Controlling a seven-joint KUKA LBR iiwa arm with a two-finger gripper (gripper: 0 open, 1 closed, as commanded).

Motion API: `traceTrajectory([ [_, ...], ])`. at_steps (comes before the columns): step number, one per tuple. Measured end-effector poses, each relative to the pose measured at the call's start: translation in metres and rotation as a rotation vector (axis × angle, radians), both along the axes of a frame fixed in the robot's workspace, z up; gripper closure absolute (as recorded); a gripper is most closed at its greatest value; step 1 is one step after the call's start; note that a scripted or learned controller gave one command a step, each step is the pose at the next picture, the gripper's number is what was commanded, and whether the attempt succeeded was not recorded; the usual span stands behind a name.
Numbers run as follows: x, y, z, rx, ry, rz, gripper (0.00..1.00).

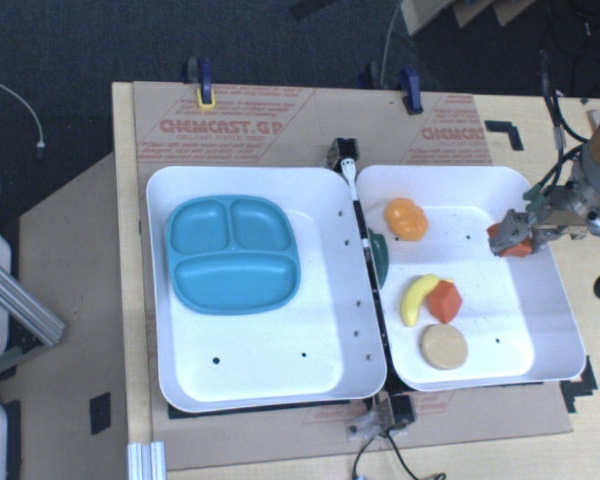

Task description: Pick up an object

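Look to the right bin [555, 313]: your gripper [512, 236] sits low over its right side with a small red object [517, 247] showing between the fingers — so it appears clamped on that piece, though whether the piece is clear of the bin floor you cannot tell. The other candidates lie well apart toward the bin's left and middle — an orange fruit [406, 219], a banana [417, 298] touching a red block [444, 301], and a tan disc [444, 347] just below them. The blue divided plate [234, 254] rests alone in the left bin [280, 368], which leaves it outside this pick.
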State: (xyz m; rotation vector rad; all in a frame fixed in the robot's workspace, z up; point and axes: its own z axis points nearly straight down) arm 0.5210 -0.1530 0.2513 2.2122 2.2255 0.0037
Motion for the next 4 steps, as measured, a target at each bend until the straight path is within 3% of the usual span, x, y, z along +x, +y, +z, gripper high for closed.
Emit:
traceTrajectory([
  [2, 0.013, 0.107, 0.004, 0.002, 0.003, 0.0, 1.0],
  [4, 0.036, 0.214, -0.025, 0.002, 0.006, 0.001, 1.0],
])
